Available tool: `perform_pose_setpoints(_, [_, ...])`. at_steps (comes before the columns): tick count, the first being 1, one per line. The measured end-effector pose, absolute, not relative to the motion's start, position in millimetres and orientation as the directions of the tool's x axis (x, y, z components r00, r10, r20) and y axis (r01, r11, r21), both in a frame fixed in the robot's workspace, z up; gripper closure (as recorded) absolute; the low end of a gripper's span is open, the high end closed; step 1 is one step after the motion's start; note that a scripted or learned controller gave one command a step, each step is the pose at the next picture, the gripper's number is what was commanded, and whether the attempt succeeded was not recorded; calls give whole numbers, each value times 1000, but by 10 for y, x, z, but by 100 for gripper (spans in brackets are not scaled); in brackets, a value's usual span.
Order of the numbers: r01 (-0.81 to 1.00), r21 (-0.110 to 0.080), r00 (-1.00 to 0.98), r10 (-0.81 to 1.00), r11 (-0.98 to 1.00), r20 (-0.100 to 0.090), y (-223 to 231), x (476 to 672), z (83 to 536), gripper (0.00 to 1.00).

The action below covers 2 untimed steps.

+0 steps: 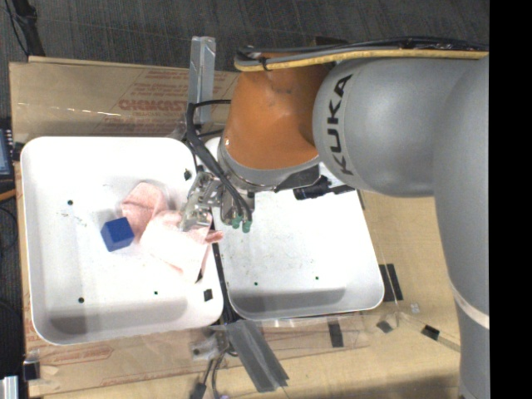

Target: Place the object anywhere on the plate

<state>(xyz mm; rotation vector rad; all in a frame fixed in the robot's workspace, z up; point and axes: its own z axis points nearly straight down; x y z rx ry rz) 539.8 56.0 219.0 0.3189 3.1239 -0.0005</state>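
Jaws (202, 209) hung over the right edge of the left bin (50, 223), just above the divide between the two bins; whether they stood wide or narrow could not be told, the metal parts being too cluttered and blurred. Directly under and left of them lay a pink cloth-like object (170, 238), crumpled, its right end touching or passing beneath the fingertips; contact could not be confirmed. A second pink fold (145, 199) sat just far-left of that. Blue block (117, 233) rested left of the pink mass, touching its edge. Orange band (270, 123) rose above the wrist, grey arm (399, 115) spanning in from the right. Right bin (332, 256) lay beneath the arm. Desk (91, 98) showed brown beyond the bins.
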Motion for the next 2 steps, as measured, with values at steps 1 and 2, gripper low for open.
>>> perform_pose_setpoints(1, [-3,-1,-1000,-3,1000,0,1065,5421,2269,100])
perform_pose_setpoints(2, [-3,-1,-1000,-3,1000,0,1063,5422,2270,0])
